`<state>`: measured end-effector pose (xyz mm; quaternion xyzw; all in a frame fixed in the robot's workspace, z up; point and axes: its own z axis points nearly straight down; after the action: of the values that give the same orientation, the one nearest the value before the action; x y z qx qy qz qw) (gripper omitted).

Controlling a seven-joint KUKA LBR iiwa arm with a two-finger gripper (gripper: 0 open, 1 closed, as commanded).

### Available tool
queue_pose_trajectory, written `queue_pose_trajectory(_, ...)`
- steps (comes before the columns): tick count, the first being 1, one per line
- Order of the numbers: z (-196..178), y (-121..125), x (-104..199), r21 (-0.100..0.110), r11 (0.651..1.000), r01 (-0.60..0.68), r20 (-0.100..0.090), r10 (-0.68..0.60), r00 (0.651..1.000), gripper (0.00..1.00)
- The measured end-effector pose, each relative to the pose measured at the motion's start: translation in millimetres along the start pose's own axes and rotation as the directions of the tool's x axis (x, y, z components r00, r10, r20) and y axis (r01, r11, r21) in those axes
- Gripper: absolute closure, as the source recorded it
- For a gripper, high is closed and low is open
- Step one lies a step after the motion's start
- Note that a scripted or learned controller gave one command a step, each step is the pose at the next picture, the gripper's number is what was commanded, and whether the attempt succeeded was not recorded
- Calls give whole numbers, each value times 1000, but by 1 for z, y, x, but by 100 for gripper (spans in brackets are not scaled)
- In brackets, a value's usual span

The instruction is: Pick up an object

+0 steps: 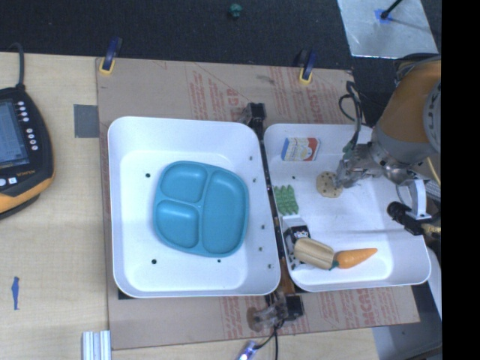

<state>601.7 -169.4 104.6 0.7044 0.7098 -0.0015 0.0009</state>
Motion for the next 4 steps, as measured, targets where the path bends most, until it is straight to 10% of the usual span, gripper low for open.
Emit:
queue_pose_trajectory(1,0,0,0,0,1000,0,0,0,1000,0)
queue_pose_trajectory(4,12,44,71,0,1000,-3,-3,3,1000,0)
